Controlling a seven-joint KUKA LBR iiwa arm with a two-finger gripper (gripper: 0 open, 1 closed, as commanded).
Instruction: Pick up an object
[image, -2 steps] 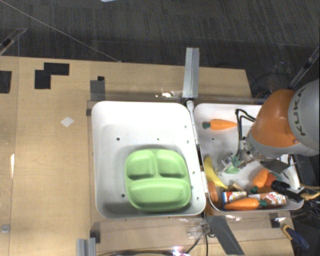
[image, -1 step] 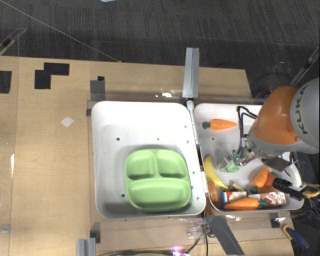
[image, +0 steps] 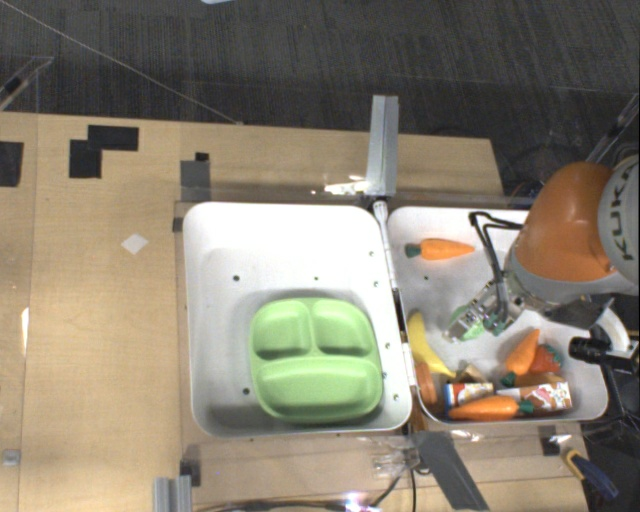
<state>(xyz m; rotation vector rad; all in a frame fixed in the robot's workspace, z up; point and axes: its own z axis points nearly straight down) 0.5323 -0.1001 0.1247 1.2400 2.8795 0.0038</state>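
Observation:
The right bin (image: 600, 400) holds several toy foods. An orange carrot (image: 445, 249) lies alone near its far wall. A yellow banana (image: 424, 349) lies along the left wall. Near the front are a second carrot (image: 521, 351), a third carrot (image: 486, 407), a white and red packet (image: 523, 395) and a brown sausage-like piece (image: 428, 385). My gripper (image: 479, 320) hangs low over the bare middle of this bin, between the banana and the second carrot, with no object visibly in it. The arm's orange band (image: 565, 225) is above it to the right.
The left bin (image: 215, 250) holds a green divided plate (image: 315, 358) toward its front. A metal post (image: 383, 140) stands at the far end of the wall between the bins. The wooden bench (image: 90, 330) stretches out to the left.

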